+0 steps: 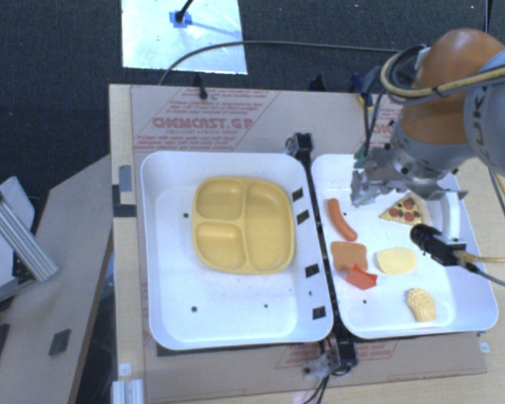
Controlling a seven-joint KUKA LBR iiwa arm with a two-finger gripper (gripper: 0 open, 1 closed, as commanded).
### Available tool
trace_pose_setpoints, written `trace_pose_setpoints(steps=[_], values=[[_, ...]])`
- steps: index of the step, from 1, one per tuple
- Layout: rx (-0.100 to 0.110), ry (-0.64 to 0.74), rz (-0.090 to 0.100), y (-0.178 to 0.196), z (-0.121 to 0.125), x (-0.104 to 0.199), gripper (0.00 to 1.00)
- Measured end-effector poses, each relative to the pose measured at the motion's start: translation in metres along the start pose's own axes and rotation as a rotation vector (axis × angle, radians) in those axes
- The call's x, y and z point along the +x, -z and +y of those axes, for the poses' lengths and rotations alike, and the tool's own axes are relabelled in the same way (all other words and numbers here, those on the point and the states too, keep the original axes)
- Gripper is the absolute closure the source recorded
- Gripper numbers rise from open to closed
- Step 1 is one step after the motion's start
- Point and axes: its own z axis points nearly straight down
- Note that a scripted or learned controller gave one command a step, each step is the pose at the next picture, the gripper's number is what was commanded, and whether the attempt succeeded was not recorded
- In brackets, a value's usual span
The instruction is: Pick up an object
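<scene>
The right bin (471, 310) holds several toy foods: an orange-red sausage (341, 219), a pizza slice (405, 211), a brown toast piece (349, 253), a red wedge (362, 278), a pale yellow round slice (396, 261) and a small corn cob (420, 305). My gripper (369, 185) hangs over the upper middle of that bin, between the sausage and the pizza slice. Nothing shows between its fingers.
The left bin (172, 310) carries a yellow divided plate (241, 224). A black clamp strip (313, 234) runs between the bins. The arm's orange band (450, 74) and cables (442, 249) hang over the right bin's far and right side.
</scene>
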Motion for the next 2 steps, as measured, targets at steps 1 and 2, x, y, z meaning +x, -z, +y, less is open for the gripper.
trace_pose_setpoints(steps=[1,2], values=[[0.000,0.001,0.000,0.003,0.028,0.051,1.00],[0.002,0.001,0.000,-0.013,0.040,0.106,1.00]])
